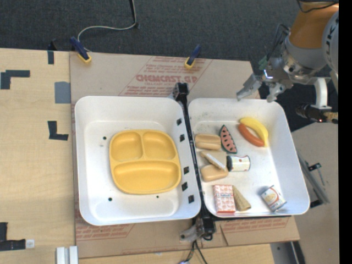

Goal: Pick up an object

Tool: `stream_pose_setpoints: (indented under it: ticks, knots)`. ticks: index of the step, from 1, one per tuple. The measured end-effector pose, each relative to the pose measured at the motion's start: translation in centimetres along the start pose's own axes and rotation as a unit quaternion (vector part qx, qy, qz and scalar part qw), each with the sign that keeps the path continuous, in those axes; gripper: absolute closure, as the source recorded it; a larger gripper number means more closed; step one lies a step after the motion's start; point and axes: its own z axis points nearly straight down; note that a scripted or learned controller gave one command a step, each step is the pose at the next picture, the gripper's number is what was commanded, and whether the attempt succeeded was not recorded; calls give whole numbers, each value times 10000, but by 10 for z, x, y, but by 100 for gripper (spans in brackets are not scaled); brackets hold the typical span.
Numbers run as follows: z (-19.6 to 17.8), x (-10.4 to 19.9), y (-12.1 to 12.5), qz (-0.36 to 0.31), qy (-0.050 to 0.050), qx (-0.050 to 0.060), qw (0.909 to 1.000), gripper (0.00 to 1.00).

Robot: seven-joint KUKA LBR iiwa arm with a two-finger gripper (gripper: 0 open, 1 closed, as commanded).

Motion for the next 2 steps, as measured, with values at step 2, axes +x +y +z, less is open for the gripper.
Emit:
stream_pose_setpoints:
  ticks: [2]
  knots:
    - [173, 7, -111, 8, -5, -17, 10000, 0]
